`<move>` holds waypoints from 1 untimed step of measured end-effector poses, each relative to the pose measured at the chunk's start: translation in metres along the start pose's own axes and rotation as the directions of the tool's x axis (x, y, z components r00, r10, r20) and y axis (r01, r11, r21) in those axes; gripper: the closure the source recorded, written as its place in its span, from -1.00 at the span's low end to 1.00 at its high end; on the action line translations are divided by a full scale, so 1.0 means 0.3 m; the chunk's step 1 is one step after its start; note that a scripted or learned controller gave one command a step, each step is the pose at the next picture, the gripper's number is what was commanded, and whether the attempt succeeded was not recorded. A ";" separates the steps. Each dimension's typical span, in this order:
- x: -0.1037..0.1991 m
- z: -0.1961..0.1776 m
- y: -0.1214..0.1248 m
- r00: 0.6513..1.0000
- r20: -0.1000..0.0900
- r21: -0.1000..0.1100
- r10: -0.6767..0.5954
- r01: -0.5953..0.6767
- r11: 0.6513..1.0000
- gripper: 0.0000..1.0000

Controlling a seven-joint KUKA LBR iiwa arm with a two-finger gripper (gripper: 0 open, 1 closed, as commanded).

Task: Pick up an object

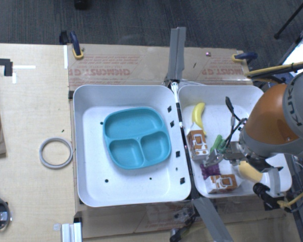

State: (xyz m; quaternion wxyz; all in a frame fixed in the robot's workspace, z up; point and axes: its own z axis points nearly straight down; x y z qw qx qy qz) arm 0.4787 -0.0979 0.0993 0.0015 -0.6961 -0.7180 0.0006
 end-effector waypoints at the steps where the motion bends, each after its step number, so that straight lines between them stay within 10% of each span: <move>1: -0.039 0.028 -0.008 0.998 0.001 0.000 -0.068 0.068 0.998 -1.00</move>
